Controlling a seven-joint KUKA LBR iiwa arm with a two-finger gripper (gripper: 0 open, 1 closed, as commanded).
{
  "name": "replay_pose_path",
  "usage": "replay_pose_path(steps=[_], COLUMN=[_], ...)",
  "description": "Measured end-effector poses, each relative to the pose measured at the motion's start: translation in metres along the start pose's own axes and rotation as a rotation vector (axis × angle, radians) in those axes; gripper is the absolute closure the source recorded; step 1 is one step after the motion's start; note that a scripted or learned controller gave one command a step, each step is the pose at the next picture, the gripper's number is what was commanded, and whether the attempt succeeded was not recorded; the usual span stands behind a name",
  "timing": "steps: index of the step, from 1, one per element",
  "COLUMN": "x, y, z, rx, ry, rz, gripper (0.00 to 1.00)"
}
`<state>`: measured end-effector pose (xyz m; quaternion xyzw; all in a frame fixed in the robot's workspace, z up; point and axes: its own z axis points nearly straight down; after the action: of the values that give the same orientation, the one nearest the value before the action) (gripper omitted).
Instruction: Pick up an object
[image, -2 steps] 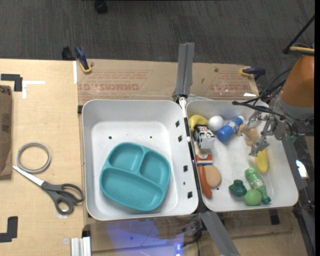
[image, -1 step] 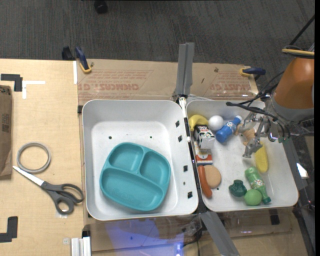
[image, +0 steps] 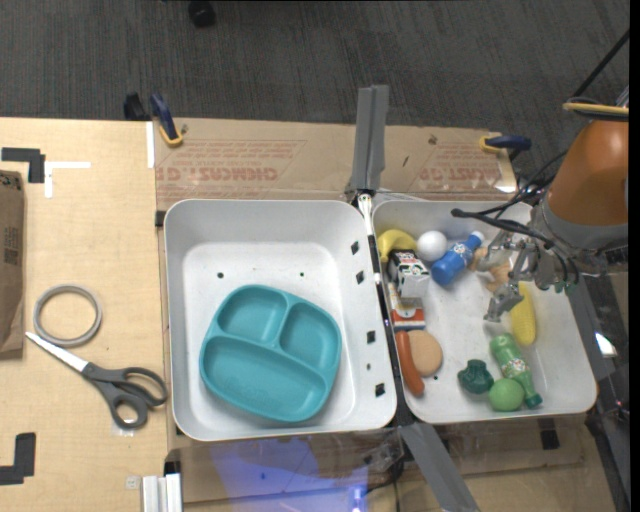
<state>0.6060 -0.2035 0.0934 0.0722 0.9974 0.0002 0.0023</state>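
A: Starting at the gripper: it is hanging low over the right bin, close to the bin's right wall. I cannot tell how its tips are standing; wires and metal are crowding that spot.

B: Is anything sitting between them?

A: Nothing that I can make out, so I am not calling it a hold.

B: What is lying nearest?

A: The yellow banana-shaped toy. It is lying just below and slightly right of the gripper, touching or nearly touching it. Its long axis is running roughly up and down the view, tilted a little.

B: So that is the likely target?

A: That is my judgement. The coming move is turning on that small offset, since the toy is sitting toward the near side of the bin from the tips, and a pinch across its narrow width is looking easier than one along its length.

B: And farther out?

A: The blue bottle and white ball are lying to the left, the green toys are resting further toward the near rim, and the left bin is holding a teal divided plate.
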Motion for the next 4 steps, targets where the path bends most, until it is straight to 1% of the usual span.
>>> replay_pose_path(steps=[1, 2, 3, 4], x=[-0.01, 0.031, 0.093, 0.088], y=[0.051, 0.095, 0.036, 0.019], z=[0.0, 0.0, 0.001, 0.0], rx=[0.0, 0.0, 0.001, 0.002], ry=[-0.002, 0.002, 0.003, 0.001], rz=[-0.036, 0.121, 0.238, 0.185], gripper=[0.0, 0.0, 0.0, 0.0])
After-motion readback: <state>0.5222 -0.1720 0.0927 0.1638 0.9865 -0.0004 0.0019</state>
